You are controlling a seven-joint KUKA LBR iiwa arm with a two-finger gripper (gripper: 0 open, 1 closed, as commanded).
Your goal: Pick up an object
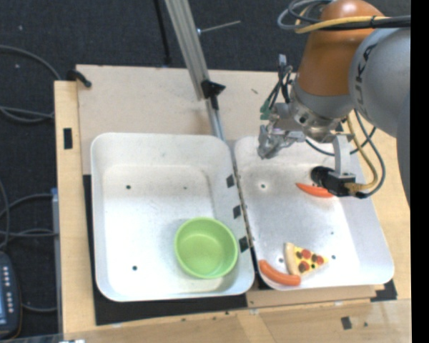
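White plastic is what the two shallow bins are made of, and they are set side by side on a pale brown wooden worktop (143, 98) in the middle of the frame. In the left white bin (129, 170), a round light green plastic bowl (206, 246) is seen near the lower right corner, standing upright with its open side up.

In the right white bin (357, 249), three small things are found. A toy pizza slice with red dots (301, 259) is lying near the lower edge, and a curved orange toy sausage (279, 274) is placed just beside it, at the bin's lower left corner. A small orange carrot-shaped toy (314, 189) is seen further up, near the right side, close to a black part of the arm.

The grey arm with its orange band (334, 48) is seen in the upper right of the frame. Its end effector (272, 145) is held low over the upper left corner of the right bin, well apart from the three toys. Nothing is seen between its fingers. How far the fingers are open cannot be told, because they are small and blurred.

A slanted silver metal pole (189, 41) is seen at the top middle, above the bins.
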